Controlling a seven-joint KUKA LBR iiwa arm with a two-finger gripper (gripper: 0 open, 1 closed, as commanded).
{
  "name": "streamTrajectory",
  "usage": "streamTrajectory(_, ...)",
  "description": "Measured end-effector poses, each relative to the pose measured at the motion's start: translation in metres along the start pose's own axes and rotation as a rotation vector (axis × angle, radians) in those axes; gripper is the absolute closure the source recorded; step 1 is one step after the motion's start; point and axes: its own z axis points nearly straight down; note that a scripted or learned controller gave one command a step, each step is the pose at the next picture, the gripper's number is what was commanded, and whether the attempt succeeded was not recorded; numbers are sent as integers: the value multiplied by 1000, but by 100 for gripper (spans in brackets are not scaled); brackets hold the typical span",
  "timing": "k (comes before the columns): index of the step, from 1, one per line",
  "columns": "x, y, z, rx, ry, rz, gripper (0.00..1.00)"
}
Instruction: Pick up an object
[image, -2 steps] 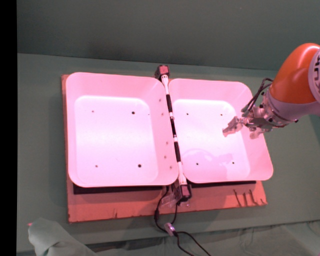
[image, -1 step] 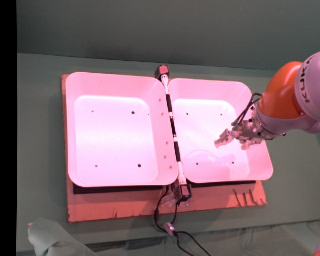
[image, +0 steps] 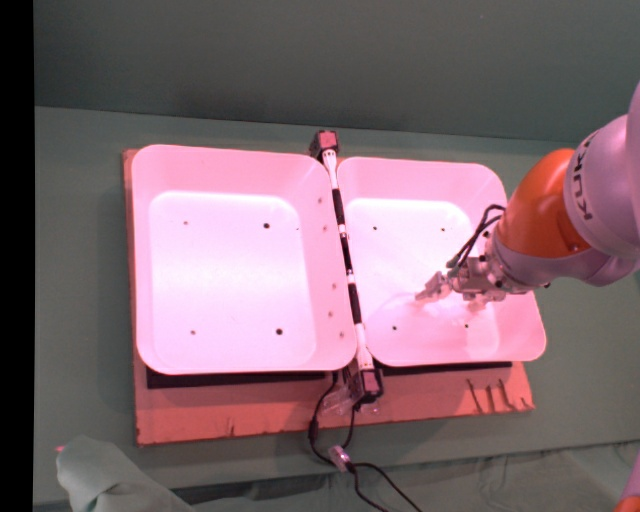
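The grey arm's end effector (image: 432, 290) dips low over the shallow white right-hand bin (image: 500, 195) (whether it's spread or pinched, I cannot tell). No object to pick stands out on that washed-out floor, so weight and grip points are anyone's guess.

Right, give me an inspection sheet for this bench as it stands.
Surface: brown board on green bench, bearing both bins.
Job's things: left bin and right bin, white, side by side; no object seen to pick.
Clutter: nothing seen.
Grippers: gripper low over the right bin; nothing seen between its fingers.
Cables: striped bar between bins; black cable trailing off the front.
Surroundings: green cloth at front left.
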Motion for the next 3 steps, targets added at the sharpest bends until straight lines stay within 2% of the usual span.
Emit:
streamTrajectory(1, -2, 5, 8, -6, 1, 0, 0)
streamTrajectory(2, -6, 8, -6, -23, -9, 5, 100)
streamTrajectory(3, -13, 10, -51, -3, -3, 0, 100)
